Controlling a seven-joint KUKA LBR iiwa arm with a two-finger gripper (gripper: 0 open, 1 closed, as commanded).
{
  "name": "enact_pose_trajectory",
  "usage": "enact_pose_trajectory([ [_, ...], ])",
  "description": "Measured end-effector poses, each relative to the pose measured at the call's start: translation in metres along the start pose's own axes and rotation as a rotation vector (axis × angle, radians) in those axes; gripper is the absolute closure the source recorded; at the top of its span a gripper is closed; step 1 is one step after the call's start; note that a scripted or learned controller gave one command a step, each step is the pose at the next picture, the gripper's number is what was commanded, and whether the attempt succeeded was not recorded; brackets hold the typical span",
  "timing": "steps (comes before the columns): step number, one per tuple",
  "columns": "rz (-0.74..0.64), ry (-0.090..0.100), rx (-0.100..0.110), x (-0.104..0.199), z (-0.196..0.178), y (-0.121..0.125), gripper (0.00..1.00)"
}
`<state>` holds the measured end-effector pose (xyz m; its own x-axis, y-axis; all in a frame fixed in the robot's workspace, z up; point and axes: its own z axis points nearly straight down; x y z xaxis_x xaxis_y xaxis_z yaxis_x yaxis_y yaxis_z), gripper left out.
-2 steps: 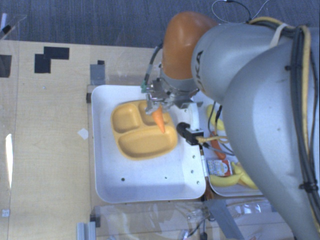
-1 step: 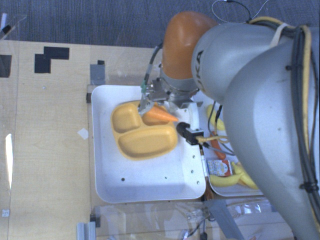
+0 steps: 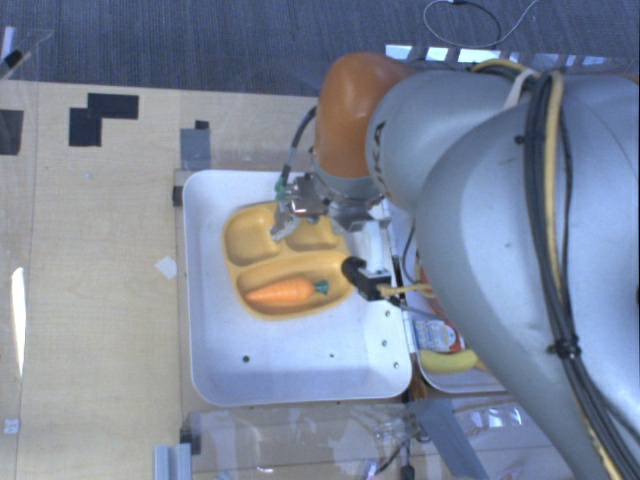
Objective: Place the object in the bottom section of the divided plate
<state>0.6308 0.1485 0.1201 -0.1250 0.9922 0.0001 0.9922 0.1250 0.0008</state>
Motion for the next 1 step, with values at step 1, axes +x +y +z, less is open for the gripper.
enact_pose_trajectory([
  [1,-0.006,0.004,0.000,0.0036,-0.0090,0.0003,1.00],
])
